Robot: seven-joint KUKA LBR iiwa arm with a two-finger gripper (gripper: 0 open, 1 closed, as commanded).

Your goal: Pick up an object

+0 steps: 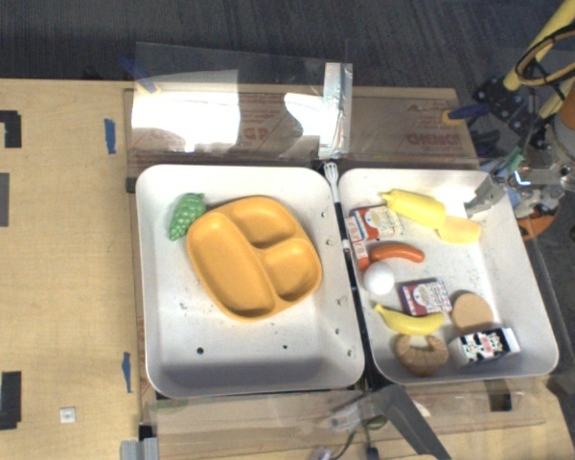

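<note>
The right bin (541, 300) is the landmark here; it holds a crowd of toy foods. Near its far wall lies a yellow corn cob (412, 205), its long axis running from the far left toward the near right, with a pale yellow wedge (459, 229) just beside its right end. Toward the bin's left wall sit a small red-and-white carton (375, 226), a red sausage (396, 253) and a white egg (379, 280). Nearer the front are a purple carton (425, 297), a banana (410, 320), a brown cookie (422, 352), a bread slice (472, 310) and a black-and-white box (485, 344). The gripper (483, 197) hangs over the bin's far right corner, just right of the corn cob and above the wedge; whether it is closed cannot be told. Left of this bin, the left bin (163, 333) holds an orange divided plate (254, 254) and green grapes (184, 215).
</note>
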